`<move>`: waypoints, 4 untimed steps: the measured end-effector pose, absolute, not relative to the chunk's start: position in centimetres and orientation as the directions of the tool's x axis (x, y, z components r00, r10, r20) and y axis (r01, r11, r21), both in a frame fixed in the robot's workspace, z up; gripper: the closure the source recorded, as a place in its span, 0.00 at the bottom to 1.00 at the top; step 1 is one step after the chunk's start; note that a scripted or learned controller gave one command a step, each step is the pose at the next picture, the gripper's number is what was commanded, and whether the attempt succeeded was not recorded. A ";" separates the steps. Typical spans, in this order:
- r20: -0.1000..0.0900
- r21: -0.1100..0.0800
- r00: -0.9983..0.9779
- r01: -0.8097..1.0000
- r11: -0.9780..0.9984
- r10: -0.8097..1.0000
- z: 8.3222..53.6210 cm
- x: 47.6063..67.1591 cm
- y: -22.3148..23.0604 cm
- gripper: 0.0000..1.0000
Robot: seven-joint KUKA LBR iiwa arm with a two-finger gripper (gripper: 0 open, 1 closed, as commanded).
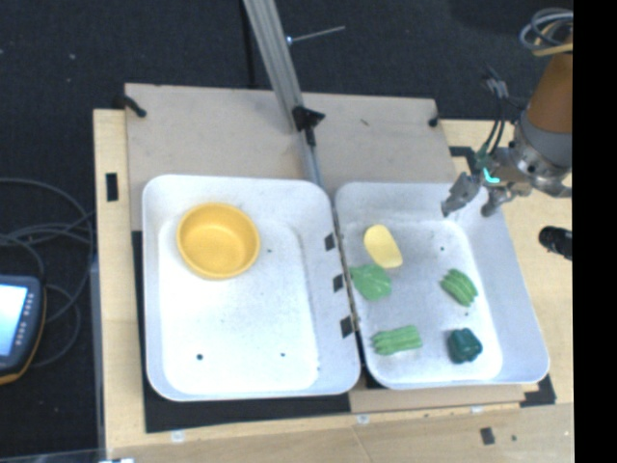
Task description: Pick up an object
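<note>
Robotics lab setup. A plywood bench [241,128] is seen on dark carpeted floor, bearing two shallow white bins [289,355] side by side. An aluminium mast [275,46] is mounted behind the bins. Left of the bench, cables [48,225] are laid on the floor beside a handheld control pendant [14,321]. Right of the bench, a grey-and-orange arm [549,114] is fitted.

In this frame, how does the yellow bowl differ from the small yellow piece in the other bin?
The yellow bowl is round, hollow and open upward; the yellow piece is a solid, oblong lump. The bowl is clearly larger than the piece. The bowl sits in the left bin, while the piece lies in the right bin beside green items. Both share a yellow colour, the piece slightly paler.
</note>
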State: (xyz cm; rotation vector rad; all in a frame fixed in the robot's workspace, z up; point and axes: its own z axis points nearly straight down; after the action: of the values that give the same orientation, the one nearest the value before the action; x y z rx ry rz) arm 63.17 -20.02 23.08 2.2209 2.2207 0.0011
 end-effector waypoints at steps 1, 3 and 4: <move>0.000 0.001 0.000 1.000 0.000 1.000 23.1 63.2 -20.0 0.00; 0.000 -0.003 0.000 1.000 0.000 1.000 13.8 63.0 -19.5 0.00; 0.000 -0.002 0.000 1.000 0.000 1.000 9.9 62.9 -19.5 0.00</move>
State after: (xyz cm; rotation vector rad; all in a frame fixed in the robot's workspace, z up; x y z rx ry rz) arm 62.90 -19.50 9.91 2.2224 2.2224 -0.0025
